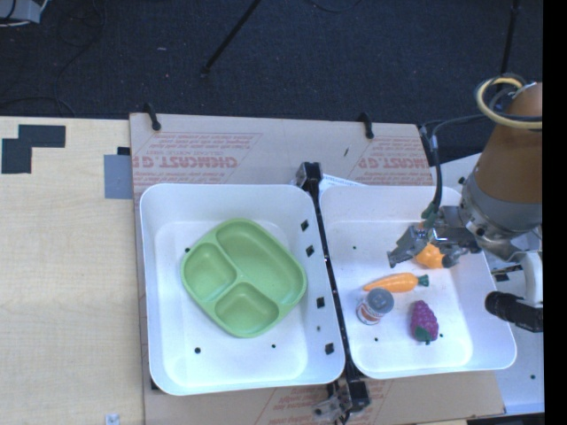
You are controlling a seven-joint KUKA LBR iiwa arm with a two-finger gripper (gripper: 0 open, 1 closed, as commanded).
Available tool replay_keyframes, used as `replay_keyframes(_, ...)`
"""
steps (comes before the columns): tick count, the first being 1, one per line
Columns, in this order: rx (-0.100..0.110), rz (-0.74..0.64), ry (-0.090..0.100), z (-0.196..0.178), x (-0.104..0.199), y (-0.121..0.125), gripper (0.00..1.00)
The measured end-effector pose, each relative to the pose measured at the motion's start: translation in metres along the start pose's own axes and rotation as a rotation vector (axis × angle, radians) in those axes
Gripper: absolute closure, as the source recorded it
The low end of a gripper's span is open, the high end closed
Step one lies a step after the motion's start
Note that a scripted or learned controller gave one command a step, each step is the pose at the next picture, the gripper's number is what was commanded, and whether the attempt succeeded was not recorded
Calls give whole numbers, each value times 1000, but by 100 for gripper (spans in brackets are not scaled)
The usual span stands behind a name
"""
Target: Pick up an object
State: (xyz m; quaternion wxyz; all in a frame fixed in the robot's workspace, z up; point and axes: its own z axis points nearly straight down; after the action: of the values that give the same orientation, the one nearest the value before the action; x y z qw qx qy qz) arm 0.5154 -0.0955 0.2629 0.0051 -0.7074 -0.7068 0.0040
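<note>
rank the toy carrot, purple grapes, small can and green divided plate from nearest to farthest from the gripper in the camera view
From the gripper:
1. Toy carrot, just below it in the right bin.
2. Small can, below the carrot's left end.
3. Purple grapes, toward the right bin's front; close to the can's rank, hard to separate.
4. Green divided plate, in the left bin.

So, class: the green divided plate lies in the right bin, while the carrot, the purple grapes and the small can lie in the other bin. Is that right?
Not quite. The camera view shows the green divided plate in the left bin; the carrot, purple grapes and small can lie in the other, right bin.
</note>
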Motion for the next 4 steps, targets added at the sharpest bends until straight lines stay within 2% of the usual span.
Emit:
replay_keyframes(1, -9, -2, -1, -5, 0, 2, 0)
replay_keyframes(2, -2, -1, 0, 59, 3, -2, 0)
replay_keyframes(4, -4, -1, 1, 170, 11, -12, 0)
